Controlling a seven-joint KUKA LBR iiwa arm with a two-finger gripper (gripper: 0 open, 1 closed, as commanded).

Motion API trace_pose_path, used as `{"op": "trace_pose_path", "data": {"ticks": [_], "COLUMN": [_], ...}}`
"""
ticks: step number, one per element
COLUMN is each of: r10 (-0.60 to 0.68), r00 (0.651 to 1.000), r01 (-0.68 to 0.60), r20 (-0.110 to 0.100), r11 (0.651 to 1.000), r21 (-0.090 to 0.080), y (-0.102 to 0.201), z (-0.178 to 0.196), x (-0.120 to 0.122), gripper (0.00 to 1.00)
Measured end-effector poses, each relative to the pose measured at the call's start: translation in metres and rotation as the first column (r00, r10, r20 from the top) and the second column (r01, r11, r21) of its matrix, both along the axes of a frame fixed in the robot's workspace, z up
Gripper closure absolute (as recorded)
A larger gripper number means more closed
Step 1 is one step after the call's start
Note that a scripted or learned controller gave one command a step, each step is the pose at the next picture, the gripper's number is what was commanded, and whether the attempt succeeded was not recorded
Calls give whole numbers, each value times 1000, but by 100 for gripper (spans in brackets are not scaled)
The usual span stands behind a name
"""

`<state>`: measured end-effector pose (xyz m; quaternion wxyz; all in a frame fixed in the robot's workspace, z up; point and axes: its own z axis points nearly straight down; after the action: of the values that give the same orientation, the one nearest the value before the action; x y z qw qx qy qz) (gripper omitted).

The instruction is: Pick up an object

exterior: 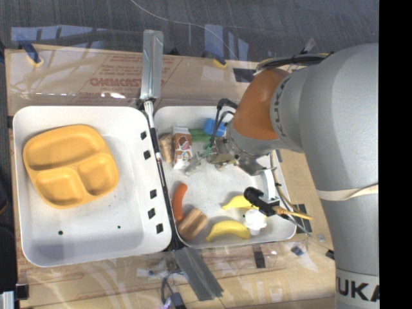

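**Arm lowered into the right bin, no object yet lifted**

The gripper (222, 154) sits low in the right bin (283, 234) beside a snack packet (183, 149); whether it is wide or narrow cannot be told. Nothing is seen held, so the grasp and lift remain. A hot dog (179, 201) hugs the left wall; two bananas (228, 230) crowd the near rim, with open floor mid-bin

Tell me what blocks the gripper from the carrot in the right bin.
Nothing visible lies in the way. The gripper sits low at the back of the right bin, by the snack packet. The carrot lies against the bin's left wall, with bare floor between them; a bread roll touches its near end.
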<state>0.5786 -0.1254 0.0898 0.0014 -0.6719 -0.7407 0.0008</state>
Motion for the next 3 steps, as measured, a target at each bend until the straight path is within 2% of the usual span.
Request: {"op": "trace_pose_path", "data": {"ticks": [1, 2, 3], "r10": [-264, -154, -196], "r00": [964, 988, 980], "r01": [264, 154, 196], "r20": [-8, -1, 29], "r11": [965, 988, 981], "r21": [-2, 0, 4], "y": [-23, -2, -9], "z": [1, 59, 17], "x": [68, 25, 44], "gripper": [0, 0, 0]}}
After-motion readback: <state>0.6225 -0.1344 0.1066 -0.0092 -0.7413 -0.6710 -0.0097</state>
